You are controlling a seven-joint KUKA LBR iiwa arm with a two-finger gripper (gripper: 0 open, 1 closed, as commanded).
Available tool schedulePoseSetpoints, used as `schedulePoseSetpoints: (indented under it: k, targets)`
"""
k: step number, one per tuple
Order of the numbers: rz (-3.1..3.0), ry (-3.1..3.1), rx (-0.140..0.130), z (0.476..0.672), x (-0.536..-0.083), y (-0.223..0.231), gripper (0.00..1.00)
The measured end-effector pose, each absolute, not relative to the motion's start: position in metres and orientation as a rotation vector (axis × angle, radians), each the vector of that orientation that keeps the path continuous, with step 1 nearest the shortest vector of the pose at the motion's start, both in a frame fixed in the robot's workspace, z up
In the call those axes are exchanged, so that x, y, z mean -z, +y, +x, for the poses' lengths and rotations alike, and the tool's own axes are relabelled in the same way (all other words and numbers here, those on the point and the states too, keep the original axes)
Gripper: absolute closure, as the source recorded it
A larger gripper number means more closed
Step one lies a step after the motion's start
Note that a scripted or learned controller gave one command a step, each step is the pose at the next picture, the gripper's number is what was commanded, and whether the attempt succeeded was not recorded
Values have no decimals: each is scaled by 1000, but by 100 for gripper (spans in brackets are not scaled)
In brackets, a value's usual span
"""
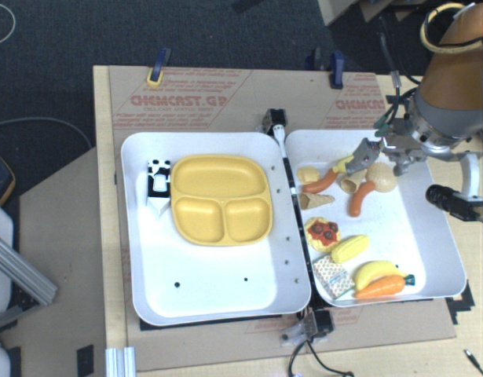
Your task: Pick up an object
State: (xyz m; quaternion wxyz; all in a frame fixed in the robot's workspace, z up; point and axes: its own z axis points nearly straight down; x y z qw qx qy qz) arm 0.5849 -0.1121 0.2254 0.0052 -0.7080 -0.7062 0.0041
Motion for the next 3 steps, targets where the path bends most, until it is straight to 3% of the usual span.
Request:
schedulePoseSetpoints:
  k: [1,3]
  targets:
    - [-2221,-2221,0,587,-232,-112,0]
    - [-2218,-2215,-6,576,-117,-115,0]
